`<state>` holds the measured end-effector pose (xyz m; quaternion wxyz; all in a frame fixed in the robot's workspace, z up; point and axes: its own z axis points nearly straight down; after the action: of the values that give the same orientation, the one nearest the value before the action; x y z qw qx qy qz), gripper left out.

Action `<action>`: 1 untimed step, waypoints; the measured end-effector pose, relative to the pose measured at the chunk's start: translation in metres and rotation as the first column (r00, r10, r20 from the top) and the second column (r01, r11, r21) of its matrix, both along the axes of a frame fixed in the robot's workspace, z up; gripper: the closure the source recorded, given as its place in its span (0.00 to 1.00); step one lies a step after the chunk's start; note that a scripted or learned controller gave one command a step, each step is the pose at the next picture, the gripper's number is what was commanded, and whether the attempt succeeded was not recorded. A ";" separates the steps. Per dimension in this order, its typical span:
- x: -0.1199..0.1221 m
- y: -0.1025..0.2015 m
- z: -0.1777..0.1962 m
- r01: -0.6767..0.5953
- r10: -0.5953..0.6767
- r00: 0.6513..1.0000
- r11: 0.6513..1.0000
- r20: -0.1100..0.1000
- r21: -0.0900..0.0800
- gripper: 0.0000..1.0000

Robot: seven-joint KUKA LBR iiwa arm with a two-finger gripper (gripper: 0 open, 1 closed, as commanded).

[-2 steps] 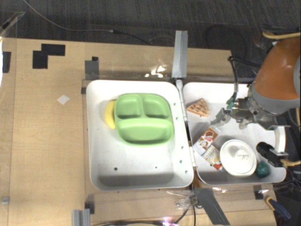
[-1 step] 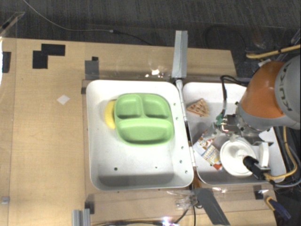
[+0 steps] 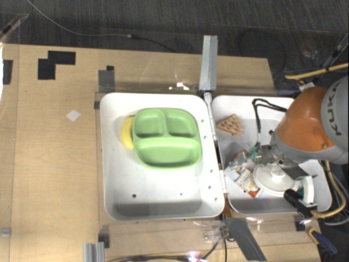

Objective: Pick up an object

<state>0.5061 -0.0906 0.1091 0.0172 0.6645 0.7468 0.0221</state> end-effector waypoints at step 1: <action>0.076 -0.009 0.010 0.031 -0.031 0.999 0.999 -0.026 -0.011 0.00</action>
<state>0.5819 -0.0996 0.1188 0.0111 0.6760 0.7368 0.0094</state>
